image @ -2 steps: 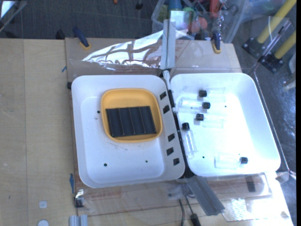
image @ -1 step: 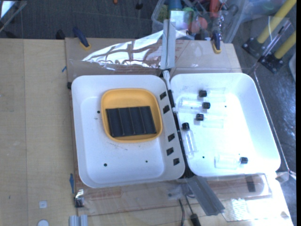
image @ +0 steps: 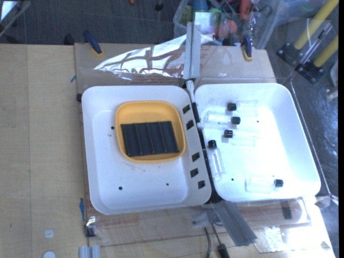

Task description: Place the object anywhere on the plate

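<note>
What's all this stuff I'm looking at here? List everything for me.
White bins: two, side by side on the bench.
Plate: one, yellow, in the left bin.
Ridged slab: one, dark grey, lying on the plate.
Clear vials with black caps: about five, scattered in the right bin; exact count is hard to tell since they are see-through.
Black tabs: a row of five along the seam between the bins.
Clear box of colourful items: one, behind the bins.
Blue clamps: two, at the bench's far edge.

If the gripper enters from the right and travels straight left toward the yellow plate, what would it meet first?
Probably the right bin's outer wall, then the clear black-capped vials if low; height is unclear.
</note>
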Robot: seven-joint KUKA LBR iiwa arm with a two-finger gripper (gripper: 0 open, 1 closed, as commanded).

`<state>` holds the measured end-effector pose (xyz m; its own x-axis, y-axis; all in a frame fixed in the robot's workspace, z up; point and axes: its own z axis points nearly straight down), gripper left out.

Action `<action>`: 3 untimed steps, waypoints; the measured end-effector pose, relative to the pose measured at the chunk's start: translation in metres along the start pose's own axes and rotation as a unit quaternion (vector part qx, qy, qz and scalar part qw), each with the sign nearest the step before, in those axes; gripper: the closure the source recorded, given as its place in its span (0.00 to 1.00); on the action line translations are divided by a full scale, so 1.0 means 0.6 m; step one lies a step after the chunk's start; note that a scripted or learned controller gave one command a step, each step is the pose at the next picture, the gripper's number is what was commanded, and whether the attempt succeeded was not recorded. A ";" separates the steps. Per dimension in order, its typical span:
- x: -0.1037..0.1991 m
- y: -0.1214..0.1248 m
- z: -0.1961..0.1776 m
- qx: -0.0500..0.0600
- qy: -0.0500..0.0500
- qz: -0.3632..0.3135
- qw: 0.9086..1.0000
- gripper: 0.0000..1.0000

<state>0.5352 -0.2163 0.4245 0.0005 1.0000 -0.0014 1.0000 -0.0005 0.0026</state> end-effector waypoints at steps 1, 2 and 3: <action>-0.001 0.002 -0.018 -0.002 -0.001 0.000 1.000 1.00; -0.001 0.002 -0.018 -0.002 -0.001 0.000 1.000 0.00; -0.002 0.003 -0.036 -0.004 -0.002 0.000 1.000 1.00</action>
<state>0.5370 -0.2177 0.4460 0.0012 1.0000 -0.0052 0.9999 -0.0011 0.0112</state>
